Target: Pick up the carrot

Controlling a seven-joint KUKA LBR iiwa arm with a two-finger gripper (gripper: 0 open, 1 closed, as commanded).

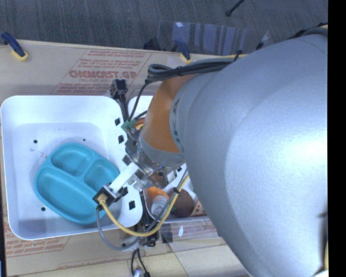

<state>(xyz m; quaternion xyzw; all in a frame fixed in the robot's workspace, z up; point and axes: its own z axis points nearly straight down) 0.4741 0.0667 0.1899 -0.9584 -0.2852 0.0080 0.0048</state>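
The grey arm with its orange band (161, 117) reaches down into the right bin (139, 105) and hides most of it. My gripper (154, 205) is low in that bin's near left part, wrapped in cables. A small orange piece, apparently the carrot (158, 193), shows right at the gripper's tip. Whether it is touched or held cannot be made out.
The left bin (23, 117) holds a blue divided plate (75, 180), lying tilted towards its near right side. A brown object (187, 203) lies just right of the gripper in the right bin. A yellow cable (124, 227) loops over the bins' near edge.
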